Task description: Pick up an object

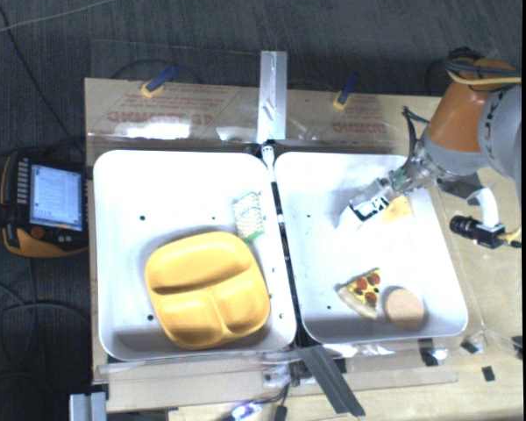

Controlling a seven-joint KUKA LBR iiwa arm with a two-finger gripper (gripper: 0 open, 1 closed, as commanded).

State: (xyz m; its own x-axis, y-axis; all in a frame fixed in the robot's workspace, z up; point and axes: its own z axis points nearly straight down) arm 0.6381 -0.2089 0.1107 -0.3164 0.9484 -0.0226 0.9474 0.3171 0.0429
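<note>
Honestly, the gripper is down over the yellow piece, upper right of frame, grip unclear, so next it needs lifting cleanly.

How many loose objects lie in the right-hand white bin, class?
3: a pizza slice and a round tan disc touching near the front, and a yellow piece farther back beside the gripper, which may hide part of it.

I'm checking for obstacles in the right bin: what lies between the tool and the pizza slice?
In the camera view, bare white bin floor separates the tool from the pizza slice.
</note>
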